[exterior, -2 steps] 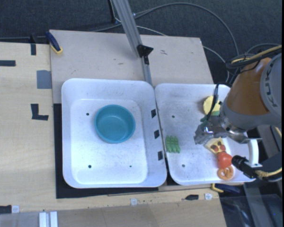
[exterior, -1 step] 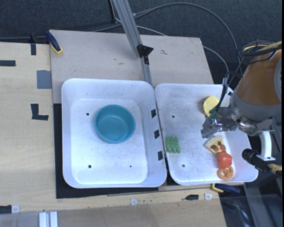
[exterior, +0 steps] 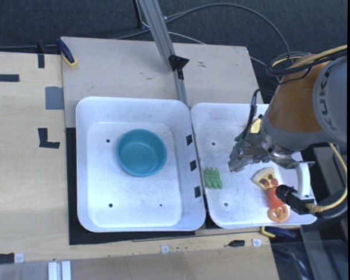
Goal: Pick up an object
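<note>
From above, the end effector [exterior: 240,159] hangs low over the right bin [exterior: 221,124]; I cannot tell its grip. A green toy [exterior: 212,178] lies just left of it, an orange-and-white object [exterior: 270,191] to its right. The left bin [exterior: 93,156] holds a blue bowl [exterior: 141,151].

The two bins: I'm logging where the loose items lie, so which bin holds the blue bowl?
The left bin holds the blue bowl. The right bin instead has the green piece, the orange items and the gripper.
</note>
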`<state>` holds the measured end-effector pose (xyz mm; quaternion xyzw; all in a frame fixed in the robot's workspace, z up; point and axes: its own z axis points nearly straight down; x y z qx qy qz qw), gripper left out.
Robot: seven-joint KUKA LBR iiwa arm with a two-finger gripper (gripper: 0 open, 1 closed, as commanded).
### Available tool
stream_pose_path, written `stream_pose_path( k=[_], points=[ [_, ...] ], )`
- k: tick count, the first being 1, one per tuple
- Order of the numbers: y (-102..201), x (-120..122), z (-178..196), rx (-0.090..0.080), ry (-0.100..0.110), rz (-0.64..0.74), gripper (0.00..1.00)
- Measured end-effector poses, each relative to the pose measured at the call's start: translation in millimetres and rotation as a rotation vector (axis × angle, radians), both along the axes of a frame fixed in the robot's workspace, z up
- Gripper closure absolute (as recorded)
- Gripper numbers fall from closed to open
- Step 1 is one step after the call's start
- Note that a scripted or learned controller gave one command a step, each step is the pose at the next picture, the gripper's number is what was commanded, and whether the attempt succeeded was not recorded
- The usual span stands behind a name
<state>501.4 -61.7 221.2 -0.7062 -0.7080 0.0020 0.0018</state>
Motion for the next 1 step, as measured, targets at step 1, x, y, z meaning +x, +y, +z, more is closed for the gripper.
stream_pose_path(
  k=[1],
  points=[
    [50.2,13.6,9.1,0.0,-0.001,0.002,1.0]
  ],
)
